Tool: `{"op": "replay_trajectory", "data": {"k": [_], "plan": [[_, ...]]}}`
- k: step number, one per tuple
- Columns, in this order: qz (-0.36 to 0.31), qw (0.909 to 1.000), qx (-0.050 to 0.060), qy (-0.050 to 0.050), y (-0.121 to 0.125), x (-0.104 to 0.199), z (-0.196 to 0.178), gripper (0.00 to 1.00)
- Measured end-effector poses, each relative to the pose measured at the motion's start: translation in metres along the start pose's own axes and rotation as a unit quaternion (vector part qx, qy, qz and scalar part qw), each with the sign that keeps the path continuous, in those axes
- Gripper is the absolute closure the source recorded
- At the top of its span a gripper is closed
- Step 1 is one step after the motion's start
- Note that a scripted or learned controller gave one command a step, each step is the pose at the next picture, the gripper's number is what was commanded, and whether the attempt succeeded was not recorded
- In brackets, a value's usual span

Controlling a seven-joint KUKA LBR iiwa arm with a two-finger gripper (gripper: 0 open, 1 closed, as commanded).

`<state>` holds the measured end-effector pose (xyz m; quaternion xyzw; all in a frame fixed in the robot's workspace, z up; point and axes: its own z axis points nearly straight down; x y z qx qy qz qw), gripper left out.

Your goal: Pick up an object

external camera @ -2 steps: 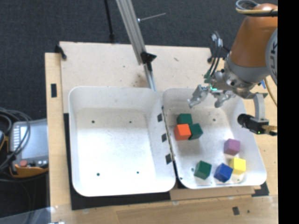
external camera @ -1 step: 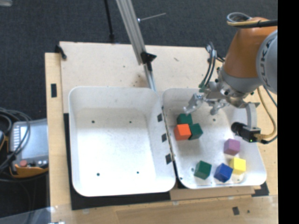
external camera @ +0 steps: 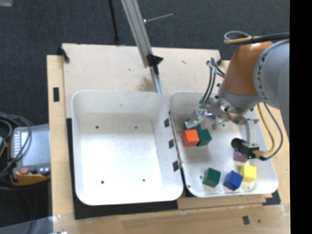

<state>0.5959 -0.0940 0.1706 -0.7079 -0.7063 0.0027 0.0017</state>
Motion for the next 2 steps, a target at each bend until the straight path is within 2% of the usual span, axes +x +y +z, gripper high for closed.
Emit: {"op": "replay_trajectory", "data": {"k": [1,2], "plan": [[0.002,1.0000,-0.009,-0.003,0.014,-0.002,0.048,0.00],[0.004,0.9999,-0.013,-0.002,0.015,-0.002,0.033,1.00]]}}
